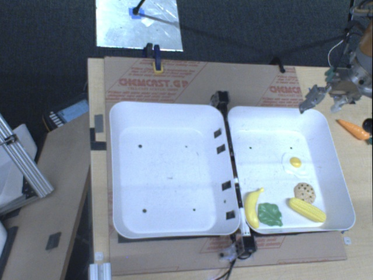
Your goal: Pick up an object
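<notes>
The claw hangs at the far right corner of the right bin, its two grey fingers spread apart with nothing between them. It sits just above the bin's rim, clear of every object. Up behind it, the wrist and a tangle of cables rise toward the picture's top right.

Just to the right of the claw and a little nearer the camera, an orange carrot lies on the worktop, outside the bin.

Down in the right bin, well below the claw, the candidates are gathered in the near half. Closest to the claw is a fried egg, white with a yellow yolk. Further toward the camera comes a round brown cookie, and just beside it a yellow corn cob lying at a slant. Leftward of those, a green leafy piece touches a banana that curves along the bin's left wall.

Far to the claw's left sits the left bin, white with small dark dots on its floor.
</notes>
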You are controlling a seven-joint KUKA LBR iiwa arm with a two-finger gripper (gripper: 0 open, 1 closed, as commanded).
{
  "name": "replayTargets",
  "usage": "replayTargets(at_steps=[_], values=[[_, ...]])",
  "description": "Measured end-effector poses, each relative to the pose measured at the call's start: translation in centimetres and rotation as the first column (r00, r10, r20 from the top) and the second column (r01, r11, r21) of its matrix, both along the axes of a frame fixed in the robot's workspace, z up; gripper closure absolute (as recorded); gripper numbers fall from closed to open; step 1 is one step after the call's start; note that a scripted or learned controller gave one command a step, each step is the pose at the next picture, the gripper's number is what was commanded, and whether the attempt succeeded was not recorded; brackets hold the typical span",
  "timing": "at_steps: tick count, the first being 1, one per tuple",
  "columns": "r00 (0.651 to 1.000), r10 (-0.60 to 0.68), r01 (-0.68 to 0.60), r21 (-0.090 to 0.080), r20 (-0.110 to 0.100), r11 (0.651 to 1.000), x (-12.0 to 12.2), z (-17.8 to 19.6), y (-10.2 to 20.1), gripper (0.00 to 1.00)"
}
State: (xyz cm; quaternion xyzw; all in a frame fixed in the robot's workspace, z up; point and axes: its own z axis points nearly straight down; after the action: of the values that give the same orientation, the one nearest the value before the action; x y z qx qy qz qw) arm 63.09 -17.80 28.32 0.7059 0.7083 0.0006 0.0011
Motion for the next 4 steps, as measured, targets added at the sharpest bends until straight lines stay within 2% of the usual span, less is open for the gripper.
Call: replayTargets(at_steps=[1,2,3,4], values=[[1.0,0.004,-0.004,0.002,-0.001,1.0,-4.6,6.4,6.1,0.0],[1.0,0.004,-0.004,0.001,0.005,1.0,-8.9,12.7,8.4,0.0],[1.0,0.006,-0.006,0.002,0.004,1.0,-14.2,18.6,12.7,0.0],[1.0,0.004,-0.004,0.001,0.008,1.0,-14.4,25.6,14.8,0.0]])
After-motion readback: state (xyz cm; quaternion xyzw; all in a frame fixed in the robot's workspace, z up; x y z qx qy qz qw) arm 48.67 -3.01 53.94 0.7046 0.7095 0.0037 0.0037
